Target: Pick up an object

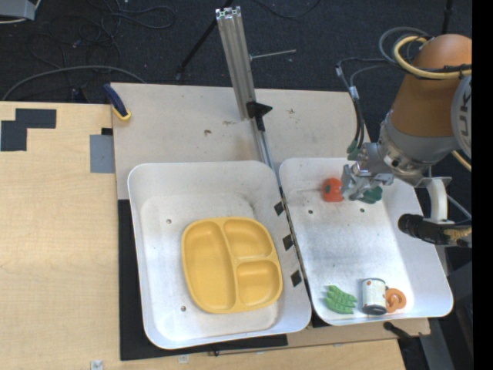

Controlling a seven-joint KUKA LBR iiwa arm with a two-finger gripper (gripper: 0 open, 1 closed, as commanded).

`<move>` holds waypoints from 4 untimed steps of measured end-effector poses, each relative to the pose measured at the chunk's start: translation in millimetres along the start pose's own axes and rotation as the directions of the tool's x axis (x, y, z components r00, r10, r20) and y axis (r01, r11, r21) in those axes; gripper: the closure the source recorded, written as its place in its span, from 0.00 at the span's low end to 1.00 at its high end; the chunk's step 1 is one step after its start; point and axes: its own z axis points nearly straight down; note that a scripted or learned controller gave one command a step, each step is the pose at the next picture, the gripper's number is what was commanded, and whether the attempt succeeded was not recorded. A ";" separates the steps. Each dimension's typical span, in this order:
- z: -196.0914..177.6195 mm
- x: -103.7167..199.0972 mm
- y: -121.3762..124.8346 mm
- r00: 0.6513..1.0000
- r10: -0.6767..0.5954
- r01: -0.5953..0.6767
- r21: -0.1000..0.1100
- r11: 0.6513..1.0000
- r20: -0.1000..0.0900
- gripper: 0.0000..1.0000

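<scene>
— Over the right bin's far end, what was the gripper doing?
— Hovering low beside a small red-orange tomato-like toy; whether it was parted or closed, I couldn't tell. Nothing looked lifted.
— Next move?
— Probably centring on the toy, then closing.

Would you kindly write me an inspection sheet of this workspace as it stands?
Surface: two shallow white bins side by side, left bin and right bin, on a bench.
Job's things: small red-orange object at the right bin's far end; green item, small can and orange piece at its near end.
Clutter: yellow divided tray in the left bin.
Grippers: gripper low beside the red-orange object.
Cables: black cables on the floor.
Surroundings: aluminium post; wooden tabletop.
</scene>
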 end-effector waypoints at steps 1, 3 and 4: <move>9.4 42.5 -7.7 1.000 0.001 -0.001 0.000 1.000 0.000 1.00; 16.9 141.7 -34.3 1.000 -0.001 0.001 0.001 1.000 0.000 1.00; 14.0 193.3 -49.1 1.000 -0.002 0.002 0.001 1.000 0.000 1.00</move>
